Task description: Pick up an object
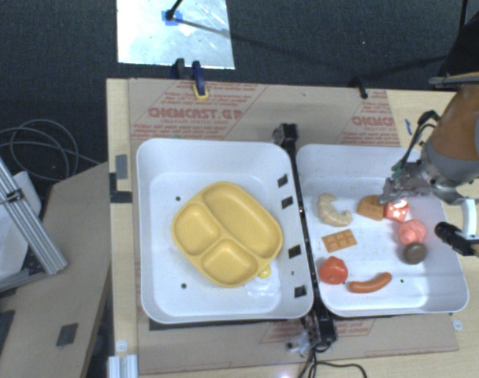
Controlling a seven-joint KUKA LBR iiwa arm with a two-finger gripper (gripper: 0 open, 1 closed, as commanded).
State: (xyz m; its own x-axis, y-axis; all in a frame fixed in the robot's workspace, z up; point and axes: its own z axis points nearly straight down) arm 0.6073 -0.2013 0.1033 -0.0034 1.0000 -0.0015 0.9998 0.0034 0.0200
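The pincer (395, 199) hangs low in the right bin (440, 290), just above a glowing pink piece (397, 209), seemingly lined up to grab it; whether it is spread or closed I cannot tell. Eight toy foods lie loose here. The left bin (157, 211) holds one yellow divided plate (227, 232).

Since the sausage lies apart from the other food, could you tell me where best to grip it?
Grip the sausage at its middle, coming straight down, closing across its narrow width. It lies flat and lengthwise in the right bin, with bare floor on both long sides.
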